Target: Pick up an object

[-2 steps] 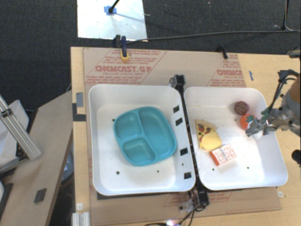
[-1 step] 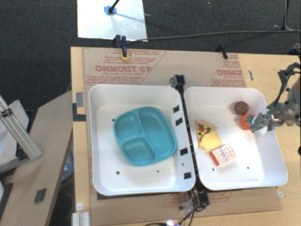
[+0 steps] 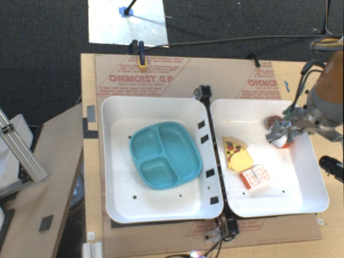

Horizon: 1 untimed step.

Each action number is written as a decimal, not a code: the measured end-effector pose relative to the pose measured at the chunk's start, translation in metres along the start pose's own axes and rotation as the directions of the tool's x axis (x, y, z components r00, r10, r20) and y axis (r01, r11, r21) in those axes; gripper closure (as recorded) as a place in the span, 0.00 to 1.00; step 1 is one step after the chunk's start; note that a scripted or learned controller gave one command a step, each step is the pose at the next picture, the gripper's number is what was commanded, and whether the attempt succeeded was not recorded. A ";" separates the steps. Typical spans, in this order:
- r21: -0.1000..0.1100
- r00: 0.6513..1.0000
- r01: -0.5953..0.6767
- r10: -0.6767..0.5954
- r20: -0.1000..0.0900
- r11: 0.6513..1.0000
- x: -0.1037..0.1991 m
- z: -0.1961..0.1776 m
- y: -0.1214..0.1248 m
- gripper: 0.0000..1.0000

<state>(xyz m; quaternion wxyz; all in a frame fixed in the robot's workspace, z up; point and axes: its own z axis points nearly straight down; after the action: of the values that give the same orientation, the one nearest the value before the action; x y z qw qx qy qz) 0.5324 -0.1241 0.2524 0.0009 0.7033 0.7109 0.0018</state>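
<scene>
Reaching step, judging by pose: claw low in right white bin, grip state impossible to tell. Small red-and-white box down-left of claw; needs shifting there.

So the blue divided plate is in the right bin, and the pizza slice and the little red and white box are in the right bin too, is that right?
Not quite. The camera view shows the blue divided plate in the left bin, not the right one. The rest holds: the pizza slice and the little red and white box are in the right bin.
</scene>
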 end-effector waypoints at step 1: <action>0.000 1.000 -0.001 0.001 0.000 1.000 0.048 -0.005 0.016 1.00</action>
<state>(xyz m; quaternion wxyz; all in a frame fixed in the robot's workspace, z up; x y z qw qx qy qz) 0.5476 -0.0757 0.2580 0.0007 0.7035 0.7107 0.0017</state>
